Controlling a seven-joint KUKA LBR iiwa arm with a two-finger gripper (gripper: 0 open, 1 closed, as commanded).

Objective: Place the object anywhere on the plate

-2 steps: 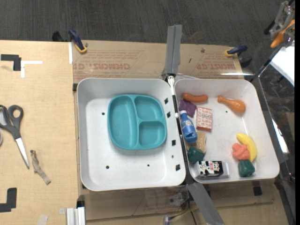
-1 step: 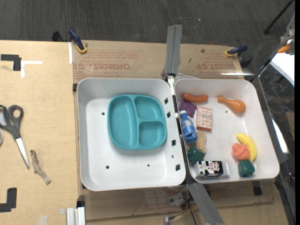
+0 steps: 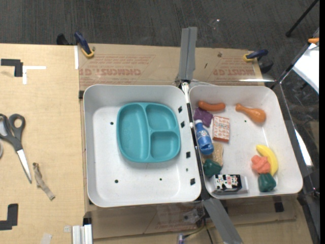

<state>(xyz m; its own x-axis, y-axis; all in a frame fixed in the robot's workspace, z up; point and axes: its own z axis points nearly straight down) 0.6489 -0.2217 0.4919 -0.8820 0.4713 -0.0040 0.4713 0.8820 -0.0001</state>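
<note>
Bench inventory, for your reference.

1. Left bin (image 3: 101,187), white and shallow, centre-left of the frame. It holds the plate (image 3: 133,136): teal, three compartments, lying flat towards the bin's upper middle.

2. Right bin (image 3: 238,154), white, touching the left bin along the centre divide. You will find every loose object here, all apart from the plate:
- orange sausage (image 3: 211,106), upper left of the bin;
- orange drumstick (image 3: 252,113), upper right, lying at a slant;
- purple piece (image 3: 203,117), just below the sausage, against the left wall;
- red-and-white packet (image 3: 221,128), beside the purple piece;
- blue bottle (image 3: 204,139) with a white cap, lying along the left wall, touching the purple piece;
- beige piece (image 3: 217,154), below the packet, too small for you to identify;
- green piece (image 3: 210,168), just below the bottle;
- black-and-white carton (image 3: 227,183), on its side at the lower edge;
- yellow banana (image 3: 269,157), right side;
- coral piece (image 3: 260,163), touching the banana;
- dark green piece (image 3: 266,183), lower right corner, just below the coral piece.

3. Bench surface, left of the frame: scissors (image 3: 15,141) with grey handles, and a short grey strip (image 3: 43,179) near them.

4. Upper edge: two blue clamps (image 3: 84,43) on the cardboard behind the bins.

5. The gripper: whether open or closed, you cannot tell.
</note>
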